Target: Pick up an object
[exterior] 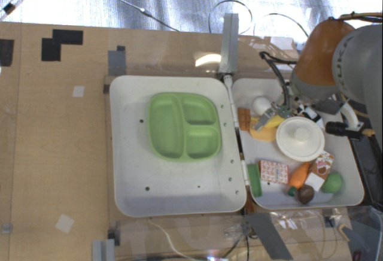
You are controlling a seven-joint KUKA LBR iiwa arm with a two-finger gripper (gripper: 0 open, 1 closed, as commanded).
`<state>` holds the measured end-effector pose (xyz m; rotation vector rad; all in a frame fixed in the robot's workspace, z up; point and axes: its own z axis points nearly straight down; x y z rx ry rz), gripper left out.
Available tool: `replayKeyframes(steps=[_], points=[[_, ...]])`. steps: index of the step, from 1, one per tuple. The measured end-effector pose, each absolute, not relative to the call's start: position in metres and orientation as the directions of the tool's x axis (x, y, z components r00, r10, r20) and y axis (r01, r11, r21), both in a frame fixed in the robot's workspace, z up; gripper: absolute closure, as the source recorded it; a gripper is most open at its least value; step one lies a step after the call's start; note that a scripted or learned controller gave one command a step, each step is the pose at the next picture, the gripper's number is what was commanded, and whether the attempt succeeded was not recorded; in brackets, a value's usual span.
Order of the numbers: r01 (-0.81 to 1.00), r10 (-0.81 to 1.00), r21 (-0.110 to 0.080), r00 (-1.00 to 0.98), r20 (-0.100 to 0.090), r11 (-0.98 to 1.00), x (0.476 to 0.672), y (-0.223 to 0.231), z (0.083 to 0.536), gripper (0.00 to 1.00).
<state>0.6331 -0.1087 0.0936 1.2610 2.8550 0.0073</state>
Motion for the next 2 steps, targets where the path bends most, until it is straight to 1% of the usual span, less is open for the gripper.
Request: replayKeyframes(steps=[1, 2], points=[[0.734, 0.734, 0.017, -0.679, -0.022, 0.679, 0.635, -0.107, 0.105, 1.0], [0.85, 0.85, 0.012, -0.526, -0.004, 0.526, 0.612, -0.015, 0.189, 1.0]])
